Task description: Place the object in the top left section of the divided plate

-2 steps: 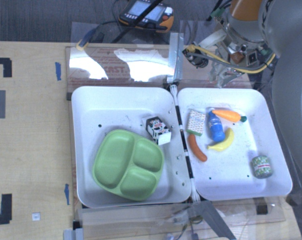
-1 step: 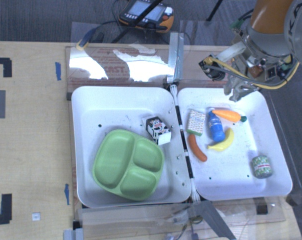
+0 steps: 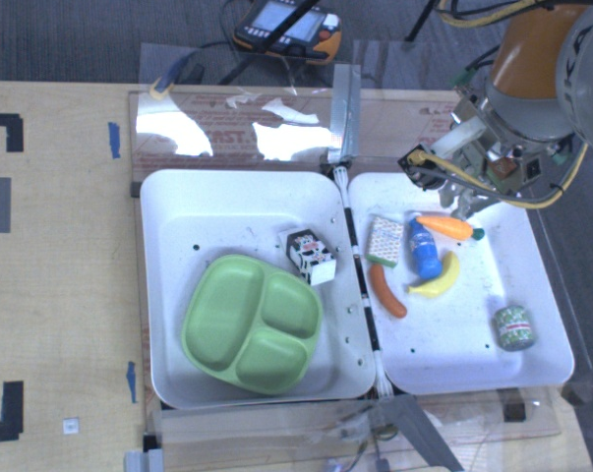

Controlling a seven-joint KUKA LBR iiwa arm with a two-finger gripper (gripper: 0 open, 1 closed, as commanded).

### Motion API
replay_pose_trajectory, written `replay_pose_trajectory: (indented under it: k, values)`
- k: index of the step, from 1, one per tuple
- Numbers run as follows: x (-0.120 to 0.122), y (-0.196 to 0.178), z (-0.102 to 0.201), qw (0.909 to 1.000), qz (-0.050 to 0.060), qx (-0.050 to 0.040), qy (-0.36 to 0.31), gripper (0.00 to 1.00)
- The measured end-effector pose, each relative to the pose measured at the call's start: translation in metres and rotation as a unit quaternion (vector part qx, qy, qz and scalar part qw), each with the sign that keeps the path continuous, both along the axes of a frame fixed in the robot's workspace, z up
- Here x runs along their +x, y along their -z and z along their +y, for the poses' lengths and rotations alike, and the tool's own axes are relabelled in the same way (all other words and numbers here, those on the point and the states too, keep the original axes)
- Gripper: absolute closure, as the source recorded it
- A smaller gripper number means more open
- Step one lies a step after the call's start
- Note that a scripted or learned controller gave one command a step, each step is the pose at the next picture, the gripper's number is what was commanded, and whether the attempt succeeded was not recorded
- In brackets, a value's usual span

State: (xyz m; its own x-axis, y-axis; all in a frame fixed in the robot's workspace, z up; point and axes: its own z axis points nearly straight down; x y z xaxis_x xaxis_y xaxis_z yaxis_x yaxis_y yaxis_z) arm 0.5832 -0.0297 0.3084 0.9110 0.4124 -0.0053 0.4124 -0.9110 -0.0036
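Jaws (image 3: 465,203) hanging over carrot (image 3: 445,227), state unclear; needing centring along its length before carrying toward divided plate (image 3: 253,324).

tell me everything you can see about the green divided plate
The green divided plate looks like matte moulded plastic, rounded in outline, with raised ridges splitting it into three sections: one long section on its left side and two smaller ones beside it. It lies flat and turned at a slant in the left white bin, toward the near edge. A small black-and-white box sits just past its far right rim.
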Motion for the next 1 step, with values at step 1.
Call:
replay_pose_trajectory:
  k: [1]
  values:
    - [0.025, 0.0829, 0.0175, 0.9979, -0.001, 0.0005, -0.064, 1.0]
